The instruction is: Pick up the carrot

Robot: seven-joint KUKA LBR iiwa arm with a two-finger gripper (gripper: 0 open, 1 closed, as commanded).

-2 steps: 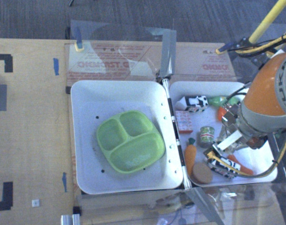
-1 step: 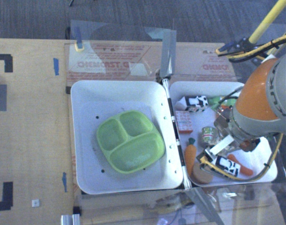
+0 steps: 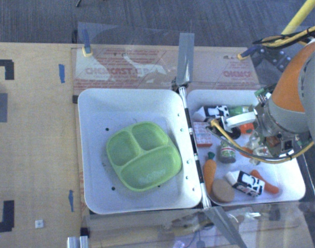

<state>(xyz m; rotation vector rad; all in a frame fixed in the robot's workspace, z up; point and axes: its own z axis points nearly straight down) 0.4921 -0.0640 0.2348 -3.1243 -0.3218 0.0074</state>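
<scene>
An orange carrot [image 3: 209, 173] with a green top lies along the left wall of the right bin [image 3: 298, 189], its tip pointing toward the front. A second, smaller orange carrot-like piece [image 3: 266, 182] lies at the front right of the same bin. My gripper [image 3: 259, 148] hangs over the middle right of that bin, to the right of and behind the carrot and apart from it. Cables and the wrist body hide its fingertips.
A brown disc [image 3: 223, 191] touches the carrot's tip, with a black-and-white carton [image 3: 249, 184] beside it. A small can [image 3: 227, 153], a red box [image 3: 201, 135], another black-and-white item [image 3: 217, 111] and a green item [image 3: 241, 109] crowd the bin. The left bin [image 3: 93, 118] holds a green divided plate [image 3: 143, 155].
</scene>
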